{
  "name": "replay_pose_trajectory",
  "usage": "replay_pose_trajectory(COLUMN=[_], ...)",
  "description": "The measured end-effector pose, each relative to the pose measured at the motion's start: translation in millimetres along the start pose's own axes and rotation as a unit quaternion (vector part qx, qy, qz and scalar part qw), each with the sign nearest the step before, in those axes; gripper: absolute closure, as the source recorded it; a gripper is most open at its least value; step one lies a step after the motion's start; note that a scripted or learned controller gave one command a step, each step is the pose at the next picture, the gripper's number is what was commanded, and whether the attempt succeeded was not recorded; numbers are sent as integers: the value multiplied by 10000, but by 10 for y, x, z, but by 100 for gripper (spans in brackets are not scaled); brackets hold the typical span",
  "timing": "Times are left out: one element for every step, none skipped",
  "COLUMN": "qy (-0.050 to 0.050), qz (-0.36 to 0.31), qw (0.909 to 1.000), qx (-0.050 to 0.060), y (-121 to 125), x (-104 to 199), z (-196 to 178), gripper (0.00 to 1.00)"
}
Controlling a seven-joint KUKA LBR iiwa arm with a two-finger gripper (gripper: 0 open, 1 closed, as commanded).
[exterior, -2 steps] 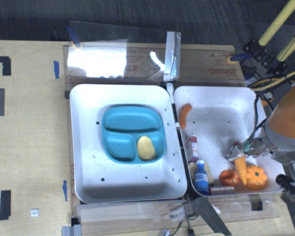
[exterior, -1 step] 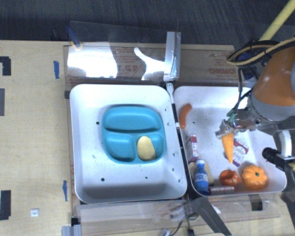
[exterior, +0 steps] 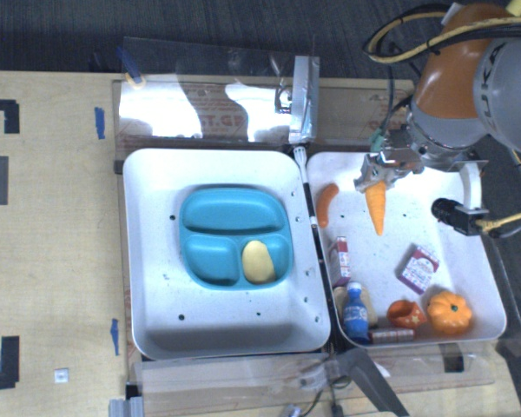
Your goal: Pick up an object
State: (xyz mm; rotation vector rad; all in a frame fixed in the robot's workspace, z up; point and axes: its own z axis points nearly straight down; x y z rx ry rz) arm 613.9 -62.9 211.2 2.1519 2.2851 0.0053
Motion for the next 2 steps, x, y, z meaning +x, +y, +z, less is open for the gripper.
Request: replay_pose_trajectory(qy=[-19,5], qz=[-381,-1272], qw=[9993,9919], qx=[-13,28], y=[506,51], x=[-579,-8], z=[-629,-290], gripper=[100,100])
